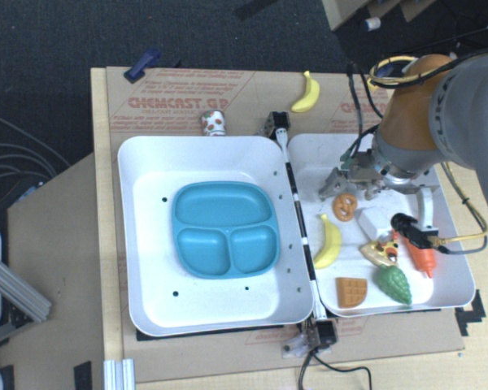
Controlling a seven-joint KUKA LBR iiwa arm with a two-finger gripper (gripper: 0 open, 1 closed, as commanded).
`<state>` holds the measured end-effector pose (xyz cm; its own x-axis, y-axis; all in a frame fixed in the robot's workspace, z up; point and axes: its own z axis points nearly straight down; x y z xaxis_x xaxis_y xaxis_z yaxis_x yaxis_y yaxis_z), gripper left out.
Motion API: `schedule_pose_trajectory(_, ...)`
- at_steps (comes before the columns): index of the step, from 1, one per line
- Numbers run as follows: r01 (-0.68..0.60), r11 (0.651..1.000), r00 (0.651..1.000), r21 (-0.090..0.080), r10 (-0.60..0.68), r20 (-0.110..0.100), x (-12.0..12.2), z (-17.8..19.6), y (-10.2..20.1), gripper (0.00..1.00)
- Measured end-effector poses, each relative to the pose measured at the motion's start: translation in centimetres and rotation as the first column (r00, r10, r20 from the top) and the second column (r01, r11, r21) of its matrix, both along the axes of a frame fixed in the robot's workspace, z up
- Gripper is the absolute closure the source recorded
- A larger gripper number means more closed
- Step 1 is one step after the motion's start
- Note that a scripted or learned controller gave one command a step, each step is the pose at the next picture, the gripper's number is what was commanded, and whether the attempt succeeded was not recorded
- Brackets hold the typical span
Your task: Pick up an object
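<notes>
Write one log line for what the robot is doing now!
arm: over right white bin | pincer: above brown pretzel | holding: unclear | blue divided plate: left bin

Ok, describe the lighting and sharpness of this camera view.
Camera view: even, soft light; the white bins are bright, nearly washed out; faint shadow under the arm near the gripper; the small toys, such as the banana, look slightly soft; the floor is dark.

A blue three-compartment plastic tray [224, 239] lies in the left white bin [138, 218]. The right white bin [455, 287] holds a brown pretzel [345, 206], yellow banana [328, 242], tan waffle [351, 292], green leafy toy [394, 284] and orange carrot [424, 258]. A second yellow banana [307, 94] lies behind both bins.
</notes>
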<state>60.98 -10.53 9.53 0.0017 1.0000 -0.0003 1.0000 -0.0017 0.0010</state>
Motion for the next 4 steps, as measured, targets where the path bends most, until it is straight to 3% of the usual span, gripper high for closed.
schedule_pose_trajectory(1,0.001,1.000,1.000,0.000,-0.001,0.001,0.0,1.0,0.0,1.00)
schedule_pose_trajectory(2,0.001,1.000,1.000,0.000,-0.001,0.001,0.0,1.0,0.0,0.00)
schedule_pose_trajectory(3,-0.002,1.000,1.000,0.000,0.002,0.000,5.7,-1.1,0.8,0.00)
schedule_pose_trajectory(4,-0.003,1.000,1.000,-0.001,0.003,0.002,5.8,0.0,0.8,1.00)
